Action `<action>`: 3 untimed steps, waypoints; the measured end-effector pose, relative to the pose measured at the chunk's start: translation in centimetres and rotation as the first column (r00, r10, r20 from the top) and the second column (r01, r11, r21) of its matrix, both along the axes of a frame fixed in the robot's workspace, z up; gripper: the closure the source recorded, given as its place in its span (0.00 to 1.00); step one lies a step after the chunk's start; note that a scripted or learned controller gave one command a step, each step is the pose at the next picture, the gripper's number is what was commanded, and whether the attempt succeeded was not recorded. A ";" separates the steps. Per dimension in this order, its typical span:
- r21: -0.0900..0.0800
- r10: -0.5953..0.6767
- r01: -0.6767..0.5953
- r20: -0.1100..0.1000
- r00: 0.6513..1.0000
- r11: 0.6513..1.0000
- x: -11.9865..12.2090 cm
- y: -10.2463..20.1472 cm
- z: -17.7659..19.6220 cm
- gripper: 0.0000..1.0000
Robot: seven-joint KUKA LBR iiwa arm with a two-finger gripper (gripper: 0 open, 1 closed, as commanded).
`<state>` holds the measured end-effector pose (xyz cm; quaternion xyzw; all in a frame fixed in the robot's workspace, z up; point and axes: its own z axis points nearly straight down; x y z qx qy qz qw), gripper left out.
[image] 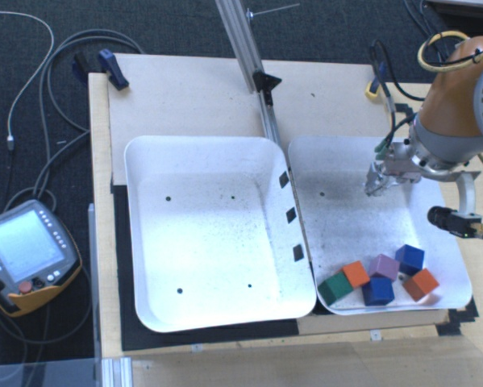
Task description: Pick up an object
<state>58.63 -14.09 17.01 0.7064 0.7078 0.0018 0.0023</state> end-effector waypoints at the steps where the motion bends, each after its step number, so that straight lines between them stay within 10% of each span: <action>1: 0.000 -0.001 0.001 -0.001 1.000 1.000 0.0 0.0 -0.1 0.00; 2: 0.000 0.000 0.000 0.003 1.000 1.000 0.1 0.0 1.1 1.00; 3: 0.002 0.005 -0.005 0.000 1.000 1.000 2.0 5.8 5.3 1.00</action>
